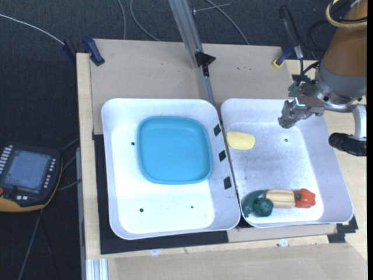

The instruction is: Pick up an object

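In the right bin (326, 156) a pale yellow lump (240, 140) lies at the far left side. Along the near wall sit a dark green object (258, 206), a tan cylinder (280, 198) and a red-orange object (305, 198), side by side and touching. My gripper (288, 116) hangs over the bin's far right part, well apart from all of them, with nothing seen between its fingers. Whether it is open or shut is too small to tell.
The left bin (116, 156) holds a blue square plate (173, 149). A metal pole (187, 22) slants down to the gap between the bins. A teach pendant (26, 177) lies off the bench at left. Cables run across the dark floor behind.
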`<state>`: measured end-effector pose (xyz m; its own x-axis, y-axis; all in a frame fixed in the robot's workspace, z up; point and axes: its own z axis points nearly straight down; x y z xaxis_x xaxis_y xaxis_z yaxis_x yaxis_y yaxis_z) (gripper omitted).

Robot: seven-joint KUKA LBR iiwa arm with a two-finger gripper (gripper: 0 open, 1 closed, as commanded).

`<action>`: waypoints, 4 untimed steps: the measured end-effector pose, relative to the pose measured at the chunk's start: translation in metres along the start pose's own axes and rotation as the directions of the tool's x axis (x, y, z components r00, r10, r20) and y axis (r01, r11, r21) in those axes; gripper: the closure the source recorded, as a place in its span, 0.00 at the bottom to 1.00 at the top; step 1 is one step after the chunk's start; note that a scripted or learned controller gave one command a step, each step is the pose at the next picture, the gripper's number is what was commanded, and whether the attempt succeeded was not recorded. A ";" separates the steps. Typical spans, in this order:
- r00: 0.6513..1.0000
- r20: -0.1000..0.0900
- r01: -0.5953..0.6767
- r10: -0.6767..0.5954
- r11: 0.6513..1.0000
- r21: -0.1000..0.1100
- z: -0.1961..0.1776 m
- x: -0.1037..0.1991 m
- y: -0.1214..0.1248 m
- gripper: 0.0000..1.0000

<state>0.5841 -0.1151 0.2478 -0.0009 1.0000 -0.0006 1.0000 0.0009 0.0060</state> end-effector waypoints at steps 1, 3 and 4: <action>1.000 -0.001 -0.001 0.001 1.000 0.005 -0.005 0.000 0.000 1.00; 1.000 -0.001 0.003 -0.002 1.000 0.007 -0.001 0.096 -0.014 1.00; 1.000 -0.002 0.004 -0.004 1.000 0.005 -0.006 0.149 -0.015 1.00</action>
<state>0.5693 0.0341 0.2537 -0.0049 1.0000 0.0013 1.0000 0.0049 0.0008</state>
